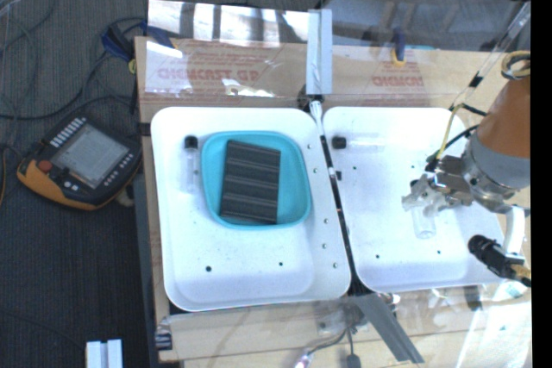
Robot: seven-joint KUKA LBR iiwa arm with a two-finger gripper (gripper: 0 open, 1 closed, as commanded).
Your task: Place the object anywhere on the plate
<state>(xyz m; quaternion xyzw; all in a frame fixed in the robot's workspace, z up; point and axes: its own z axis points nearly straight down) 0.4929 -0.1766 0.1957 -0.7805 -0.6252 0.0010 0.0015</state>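
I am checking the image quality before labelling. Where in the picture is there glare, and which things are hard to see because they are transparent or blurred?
Camera view: strong glare on the clear panel behind the bins; the gripper looks pale and soft against the right bin, its fingers unclear; the dark block on the blue plate is sharp.

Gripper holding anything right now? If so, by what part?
Cannot be told. The gripper sits low over the right bin; something clear shows below it, too faint to confirm a hold.

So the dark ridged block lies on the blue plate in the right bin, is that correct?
Not quite. The camera view shows the dark ridged block lying on the blue plate in the left bin, not the right one.
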